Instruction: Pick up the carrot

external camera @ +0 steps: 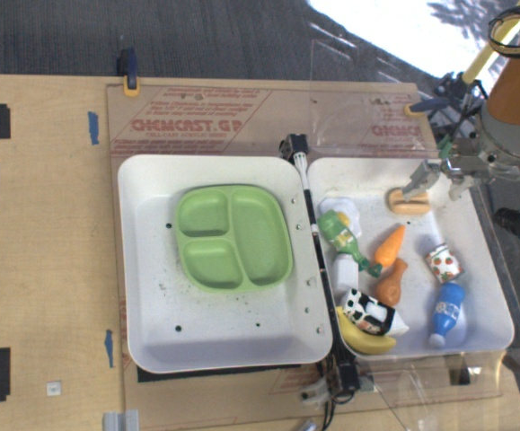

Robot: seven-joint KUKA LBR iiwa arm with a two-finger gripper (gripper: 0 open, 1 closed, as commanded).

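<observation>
Gripper state: the gripper (432, 180) was seen at the far right corner of the right bin (497, 285), above a tan bun-like item (409, 203). Whether its fingers were parted or closed could not be told; nothing was seen between them.

Carrot position: the carrot (389, 246) was found lying near the middle of the right bin, well apart from the gripper and untouched.

Risk, crowding: a brown bottle-shaped item (391, 284) was noted touching the carrot's lower end, and a green bottle (344, 235) lay just beside it. A wrong grasp or a knocked neighbour was judged likely if the descent were off-centre.

Risk, slip: the carrot's tapered shape was judged liable to slide out of a closing pinch.

Right bin contents: also recorded were a banana (367, 341), a black-and-white toy (367, 311), a blue bottle (446, 311) and a small patterned item (443, 262).

Left bin contents: the left bin (147, 268) was seen holding a green divided plate (234, 237).
</observation>
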